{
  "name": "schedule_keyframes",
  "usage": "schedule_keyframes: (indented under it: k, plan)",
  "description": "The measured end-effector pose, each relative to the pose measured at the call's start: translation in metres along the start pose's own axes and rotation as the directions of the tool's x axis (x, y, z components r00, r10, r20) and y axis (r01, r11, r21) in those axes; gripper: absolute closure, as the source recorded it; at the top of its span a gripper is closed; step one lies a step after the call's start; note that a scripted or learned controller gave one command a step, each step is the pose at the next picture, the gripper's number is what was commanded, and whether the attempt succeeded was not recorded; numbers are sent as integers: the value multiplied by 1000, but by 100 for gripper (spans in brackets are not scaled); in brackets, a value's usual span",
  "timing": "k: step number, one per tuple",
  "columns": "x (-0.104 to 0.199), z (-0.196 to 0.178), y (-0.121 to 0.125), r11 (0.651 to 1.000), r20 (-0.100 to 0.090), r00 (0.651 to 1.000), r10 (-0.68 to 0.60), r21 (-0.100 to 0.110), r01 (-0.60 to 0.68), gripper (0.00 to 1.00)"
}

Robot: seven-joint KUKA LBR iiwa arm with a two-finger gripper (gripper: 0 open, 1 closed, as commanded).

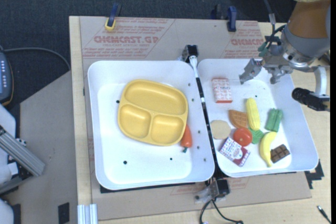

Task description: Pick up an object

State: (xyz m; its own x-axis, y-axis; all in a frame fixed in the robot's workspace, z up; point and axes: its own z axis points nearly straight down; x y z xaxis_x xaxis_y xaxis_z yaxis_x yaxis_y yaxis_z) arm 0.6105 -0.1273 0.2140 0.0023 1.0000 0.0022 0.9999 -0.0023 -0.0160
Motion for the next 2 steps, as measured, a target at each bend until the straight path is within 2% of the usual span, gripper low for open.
schedule_keyframes:
  k: [1, 2]
  plan:
    - [0, -9, 2, 1000, 2, 1000, -2, -15, 2, 0]
    - [-6, 36, 1, 1000, 1, 1000, -1, -11, 1, 0]
